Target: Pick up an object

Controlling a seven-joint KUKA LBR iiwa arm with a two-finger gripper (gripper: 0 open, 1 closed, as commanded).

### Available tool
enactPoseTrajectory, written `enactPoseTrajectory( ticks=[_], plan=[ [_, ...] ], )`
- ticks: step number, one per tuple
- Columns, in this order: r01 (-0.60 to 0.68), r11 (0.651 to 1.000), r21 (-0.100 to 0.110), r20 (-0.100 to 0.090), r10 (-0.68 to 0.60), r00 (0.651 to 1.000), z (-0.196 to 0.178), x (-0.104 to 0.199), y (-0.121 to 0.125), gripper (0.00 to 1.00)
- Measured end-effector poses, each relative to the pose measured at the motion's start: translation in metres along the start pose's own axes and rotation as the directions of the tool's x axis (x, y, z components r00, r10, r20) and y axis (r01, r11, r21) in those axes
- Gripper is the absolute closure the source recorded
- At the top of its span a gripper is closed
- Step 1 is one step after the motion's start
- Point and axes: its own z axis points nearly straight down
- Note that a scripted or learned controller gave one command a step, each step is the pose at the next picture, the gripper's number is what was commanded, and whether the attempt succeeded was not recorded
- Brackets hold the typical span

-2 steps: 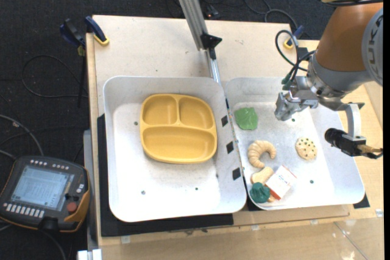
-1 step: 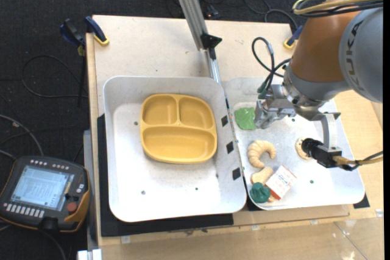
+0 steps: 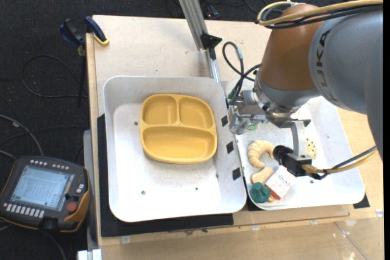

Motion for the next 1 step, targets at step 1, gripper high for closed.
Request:
enactPoseTrajectory(
  ticks=[1],
  plan=[
    [0.001,1.000,-0.002,0.000,-0.001,1.000,-0.0070,0.0638,-0.0069,1.00]
  ],
)
